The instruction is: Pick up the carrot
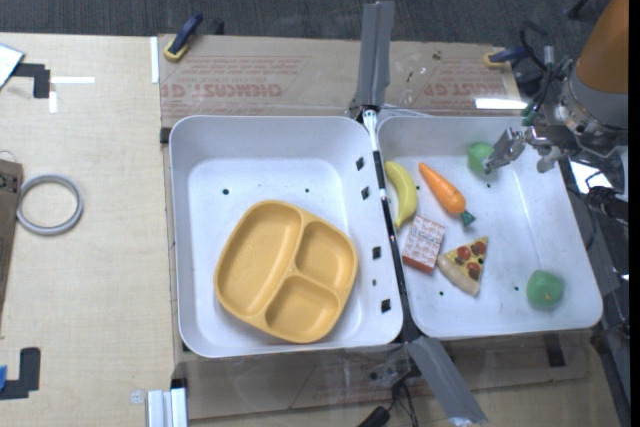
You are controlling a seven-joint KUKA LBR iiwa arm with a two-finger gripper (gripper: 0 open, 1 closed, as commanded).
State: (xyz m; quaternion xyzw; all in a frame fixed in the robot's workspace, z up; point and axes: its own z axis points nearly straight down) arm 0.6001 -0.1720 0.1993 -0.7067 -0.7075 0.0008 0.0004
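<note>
Carrot [443, 189] is in the right bin [575, 245], upper-left part, lying flat on the bin floor. Long axis runs diagonal: pointed orange end up-left, green stub end down-right. Banana [402, 192] lies just beside it on the left, a small gap between them. Red-and-white carton [424, 243] and pizza slice [465, 263] sit just below it, close to the stub end.

Pincer [512, 146] is over the upper-right part of the same bin, tip pointing left toward a green round thing [481, 156]. Nothing visible between its fingers. Can't tell from here whether it's wide or narrow: too small and cluttered with cabling.

Key relation: carrot lies left of the pincer and a little toward the front, near but not under it. My read is it needs a short shift left and front, then a closure across the carrot's short axis, i.e. perpendicular to that diagonal. Banana on one side is the crowding risk.

Left bin [190, 215] holds a yellow divided plate [288, 269]. Another green ball [545, 289] sits at the right bin's lower right.

Readable text: the cardboard [240, 75] behind the bins shows "CHEMC37", upside down from here. Carton print too small to read.
</note>
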